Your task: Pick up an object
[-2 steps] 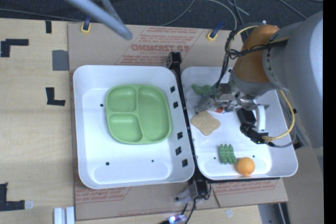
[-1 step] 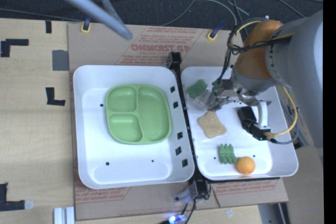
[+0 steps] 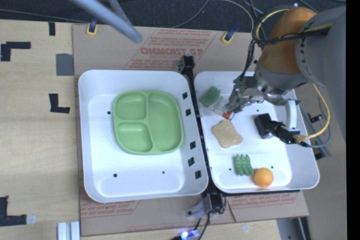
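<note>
Pincer (image 3: 233,103) low in right bin (image 3: 304,174), opening state: cannot tell; no object visibly held. Tan sponge-like piece (image 3: 226,134) just below pincer, green leafy piece (image 3: 210,95) just left. Risk: crowded objects, closure may miss or nudge both aside.

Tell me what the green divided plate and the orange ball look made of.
Green divided plate: likely moulded plastic, matte, uniform pale green with soft rounded compartment ridges. Orange ball: smooth, evenly coloured, probably plastic or foam toy fruit; the view leaves it open.
</note>
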